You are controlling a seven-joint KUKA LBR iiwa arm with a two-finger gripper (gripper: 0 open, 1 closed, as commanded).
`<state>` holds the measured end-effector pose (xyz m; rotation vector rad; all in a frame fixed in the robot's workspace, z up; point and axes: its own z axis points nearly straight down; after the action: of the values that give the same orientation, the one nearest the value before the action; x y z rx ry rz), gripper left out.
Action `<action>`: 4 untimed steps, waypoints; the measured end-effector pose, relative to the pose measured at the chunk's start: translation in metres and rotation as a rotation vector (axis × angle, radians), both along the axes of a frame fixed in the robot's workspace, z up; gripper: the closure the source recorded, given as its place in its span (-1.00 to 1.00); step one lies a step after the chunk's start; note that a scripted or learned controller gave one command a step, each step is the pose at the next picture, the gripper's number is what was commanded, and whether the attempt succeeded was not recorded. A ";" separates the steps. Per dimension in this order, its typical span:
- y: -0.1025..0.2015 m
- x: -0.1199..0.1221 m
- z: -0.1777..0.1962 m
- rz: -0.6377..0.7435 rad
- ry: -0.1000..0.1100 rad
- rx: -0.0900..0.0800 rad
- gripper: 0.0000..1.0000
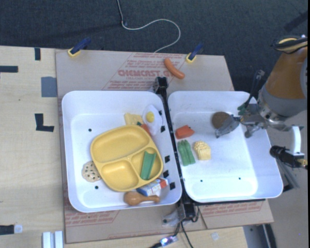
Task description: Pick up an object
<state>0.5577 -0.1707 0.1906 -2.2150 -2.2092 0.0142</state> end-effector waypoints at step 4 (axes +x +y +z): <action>0.006 0.009 -0.086 0.005 -0.036 -0.002 1.00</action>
<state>0.5671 -0.1643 0.1045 -2.2281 -2.2340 -0.0227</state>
